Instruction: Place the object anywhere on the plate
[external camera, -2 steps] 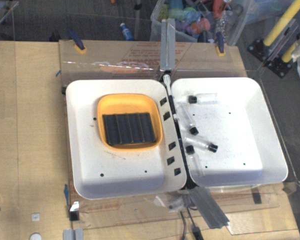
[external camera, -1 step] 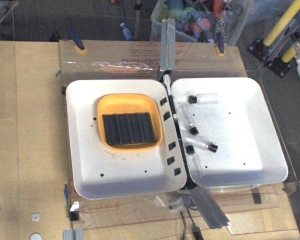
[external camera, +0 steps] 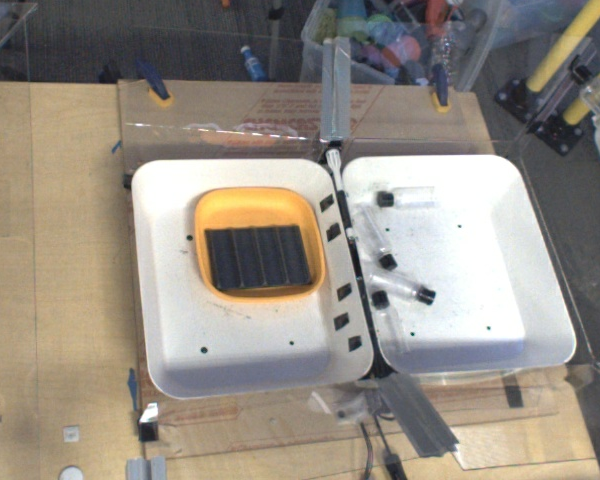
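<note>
An orange square plate (external camera: 255, 201) lies in the left white bin (external camera: 170, 328), slightly toward its back. A dark, ridged rectangular object (external camera: 258, 258) lies flat on the plate and covers most of its floor, a little toward the front edge. Nothing touches the object.
The right white bin (external camera: 490, 278) holds several clear tubes with black caps (external camera: 403, 293) near its left side. A ridge with black tabs (external camera: 342, 268) separates the bins. A clear box of colourful toys (external camera: 410, 13) stands behind the bench.
</note>
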